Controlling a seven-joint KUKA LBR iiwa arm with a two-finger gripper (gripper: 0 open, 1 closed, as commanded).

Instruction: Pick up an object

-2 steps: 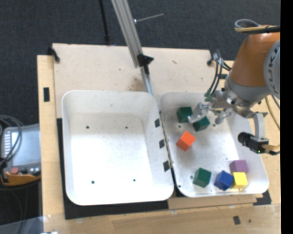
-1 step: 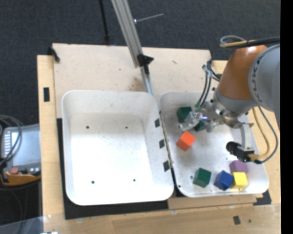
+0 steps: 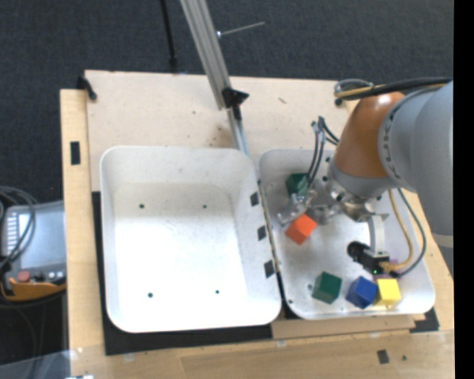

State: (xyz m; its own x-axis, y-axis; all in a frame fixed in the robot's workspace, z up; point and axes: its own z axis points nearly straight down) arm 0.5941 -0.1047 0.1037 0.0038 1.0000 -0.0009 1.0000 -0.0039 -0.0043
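In the right bin (image 3: 426, 290), the fingers (image 3: 299, 212) — state unclear — meet an orange cube (image 3: 301, 229).

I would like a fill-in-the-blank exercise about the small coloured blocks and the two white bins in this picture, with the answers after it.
1. The small orange block lies in the ____ shallow white bin as the camera sees it.
2. Between the dark green cube and the yellow cube sits a ____ cube.
3. The grey arm's two-finger gripper is nearest the ____ block.

Answers: right; blue; orange
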